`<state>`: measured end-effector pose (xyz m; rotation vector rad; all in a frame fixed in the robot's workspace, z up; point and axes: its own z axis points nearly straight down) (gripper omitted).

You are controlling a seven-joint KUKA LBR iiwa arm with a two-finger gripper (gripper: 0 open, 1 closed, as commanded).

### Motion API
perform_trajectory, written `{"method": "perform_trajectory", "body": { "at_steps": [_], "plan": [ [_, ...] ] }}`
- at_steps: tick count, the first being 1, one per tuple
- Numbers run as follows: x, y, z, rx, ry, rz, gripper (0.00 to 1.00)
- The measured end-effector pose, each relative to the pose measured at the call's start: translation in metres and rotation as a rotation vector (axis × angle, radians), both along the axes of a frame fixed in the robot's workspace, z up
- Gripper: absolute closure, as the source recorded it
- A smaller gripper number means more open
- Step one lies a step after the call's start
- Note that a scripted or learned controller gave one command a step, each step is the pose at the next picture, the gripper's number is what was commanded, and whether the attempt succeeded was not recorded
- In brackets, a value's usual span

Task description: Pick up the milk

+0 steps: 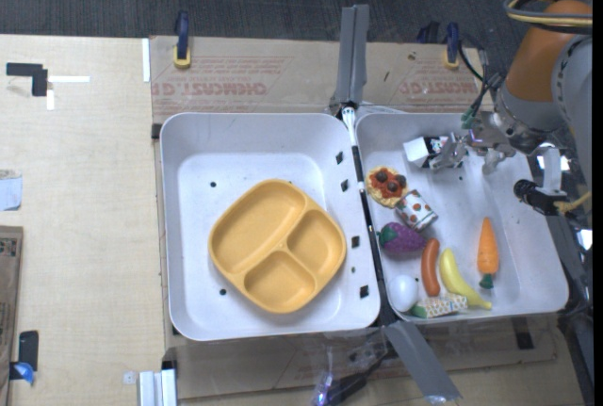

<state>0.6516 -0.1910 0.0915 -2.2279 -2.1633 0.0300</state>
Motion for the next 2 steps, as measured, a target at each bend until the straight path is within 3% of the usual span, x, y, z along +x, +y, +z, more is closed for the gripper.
{"method": "perform_trajectory", "body": {
  "at_steps": [1, 2],
  "plan": [
    [-0.0002, -0.0015, 0.0083, -0.004, 0.001, -0.001, 1.0],
    [-0.0001, -0.001, 0.0082, -0.004, 0.001, 0.0, 0.0]
  ]
}}
